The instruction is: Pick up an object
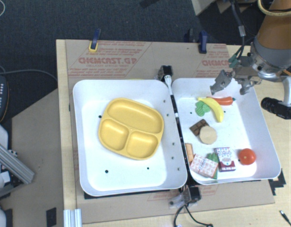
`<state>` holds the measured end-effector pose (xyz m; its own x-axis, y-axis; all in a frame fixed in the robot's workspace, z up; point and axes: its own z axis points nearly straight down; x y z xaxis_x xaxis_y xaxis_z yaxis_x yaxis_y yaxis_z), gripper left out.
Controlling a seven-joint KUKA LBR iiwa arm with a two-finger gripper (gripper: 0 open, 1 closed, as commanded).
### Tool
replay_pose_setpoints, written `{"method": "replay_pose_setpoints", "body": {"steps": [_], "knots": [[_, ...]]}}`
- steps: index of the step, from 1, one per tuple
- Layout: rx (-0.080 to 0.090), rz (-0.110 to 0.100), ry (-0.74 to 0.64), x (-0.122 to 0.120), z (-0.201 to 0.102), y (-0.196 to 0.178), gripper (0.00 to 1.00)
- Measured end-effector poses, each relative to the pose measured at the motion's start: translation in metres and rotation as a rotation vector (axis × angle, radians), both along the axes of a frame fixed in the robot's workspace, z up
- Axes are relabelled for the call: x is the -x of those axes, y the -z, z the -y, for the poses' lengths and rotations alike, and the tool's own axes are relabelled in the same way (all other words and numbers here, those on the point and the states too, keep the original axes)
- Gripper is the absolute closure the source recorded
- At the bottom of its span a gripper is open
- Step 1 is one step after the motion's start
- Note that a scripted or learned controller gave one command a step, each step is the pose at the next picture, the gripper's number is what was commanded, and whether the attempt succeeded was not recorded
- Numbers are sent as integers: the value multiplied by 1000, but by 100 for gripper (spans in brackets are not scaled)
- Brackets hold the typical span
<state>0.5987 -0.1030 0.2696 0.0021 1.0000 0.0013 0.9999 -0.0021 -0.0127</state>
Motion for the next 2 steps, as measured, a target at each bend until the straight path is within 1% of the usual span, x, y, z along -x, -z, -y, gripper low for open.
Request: {"method": "replay_pose_setpoints", "body": {"steps": [1,2], "knots": [[1,13,-2,-2,0,-7,0],[0,7,-2,1,-7,38,0]]}}
